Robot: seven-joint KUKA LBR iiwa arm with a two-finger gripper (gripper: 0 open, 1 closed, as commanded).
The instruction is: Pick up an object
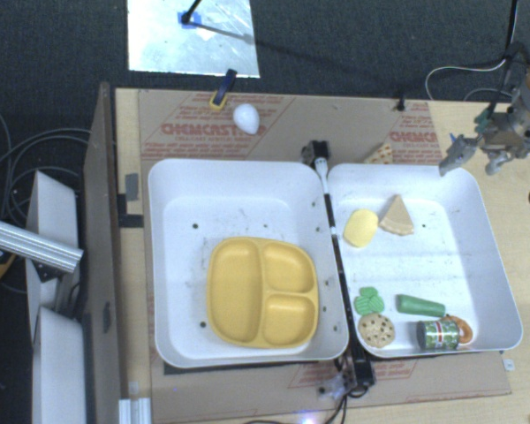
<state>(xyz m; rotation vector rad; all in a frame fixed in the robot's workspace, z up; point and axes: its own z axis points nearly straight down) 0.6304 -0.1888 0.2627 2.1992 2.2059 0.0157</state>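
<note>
While the arm waits at the upper right of the camera view, the gripper [471,155] hangs over the far right corner of the right bin [486,237], above its rim. Two prongs can be seen spread well apart, one toward the bin's back edge and one further right, so the pincer stands wide and holds nothing.

Contents of the right bin, from the same view:
- A pale yellow round piece [361,228] lies near the divider, touching or just beside a tan wedge [397,216].
- A green leafy piece [368,303] and a round cookie [376,329] sit at the near left corner.
- A green cylinder [421,306] lies on its side, long axis running left to right across the bin.
- A small can [438,335] lies just beside it at the near edge, also on its side.

The left bin [172,237] carries a yellow divided tray [263,291]. A white egg [246,117] rests on the cardboard behind the bins.

Judgement: no object is selected yet. The tan wedge is the nearest candidate; it lies down and to the left of the pincer, toward the bin's middle. The next move calls for travel inward and a descent. The wedge's sloped faces may slip out between the prongs.
</note>
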